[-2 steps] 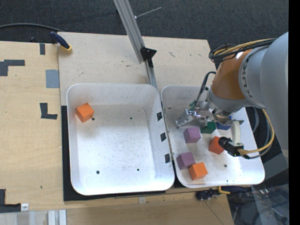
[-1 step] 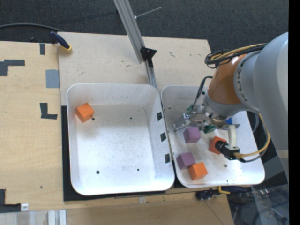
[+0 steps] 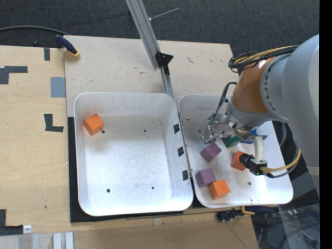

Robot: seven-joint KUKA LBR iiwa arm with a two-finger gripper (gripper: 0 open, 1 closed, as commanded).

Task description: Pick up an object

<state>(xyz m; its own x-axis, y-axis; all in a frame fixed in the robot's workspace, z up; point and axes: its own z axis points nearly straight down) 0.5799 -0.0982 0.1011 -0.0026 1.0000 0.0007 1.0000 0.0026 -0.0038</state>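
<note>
In the right bin (image 3: 270,193), my gripper (image 3: 212,134) hangs low over the upper middle, just above a purple block (image 3: 210,152). A green piece (image 3: 232,140) peeks out beside the gripper on its right, partly hidden by the wrist. Closer to the front lie a second purple block (image 3: 205,177) and an orange block (image 3: 218,189). A red-orange block (image 3: 238,161) sits to the right, by the arm's cable. Alone in the left bin (image 3: 124,201), an orange cube (image 3: 94,124) rests near the far left corner.
A grey metal bar (image 3: 148,32) slants down from the top to the ridge between the bins. The arm's bulky grey and orange wrist (image 3: 259,92) covers the right bin's far right part. Wooden bench surface (image 3: 31,139) lies to the left.
</note>
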